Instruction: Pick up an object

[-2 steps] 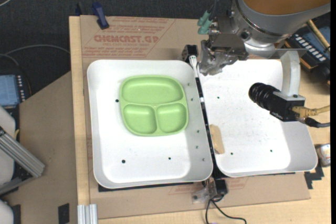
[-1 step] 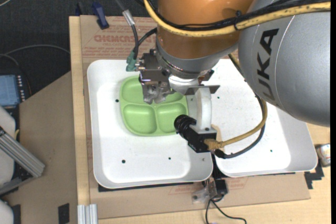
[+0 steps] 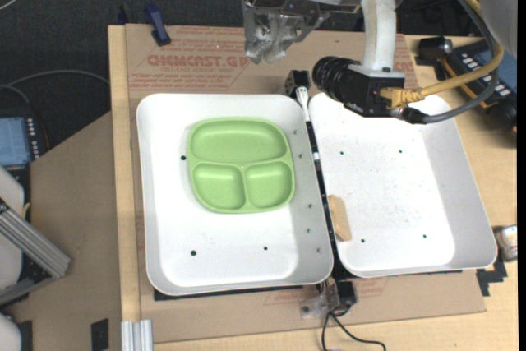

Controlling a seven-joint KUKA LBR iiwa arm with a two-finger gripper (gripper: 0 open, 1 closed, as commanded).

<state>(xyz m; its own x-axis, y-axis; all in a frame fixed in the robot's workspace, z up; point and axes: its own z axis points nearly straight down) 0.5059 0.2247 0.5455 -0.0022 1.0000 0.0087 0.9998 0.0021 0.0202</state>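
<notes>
Judging from how things lie, the pick has not yet been made: the pale green plastic divided plate (image 3: 241, 164), with one long compartment on its far side and two smaller ones nearer, lies flat in the middle of the left shallow white bin (image 3: 164, 201), untouched. The metal two-finger claw (image 3: 271, 41) hangs above the far edge of the bench, beyond the left bin's far rim, with nothing between its tips; whether it stands wide or narrow I cannot tell. The plate sits nearer than the claw and slightly to its left, well apart from it. The right shallow white bin (image 3: 411, 201) holds no object to pick. Left to do, in my judgement: travel over the plate, descend, close and lift.
</notes>
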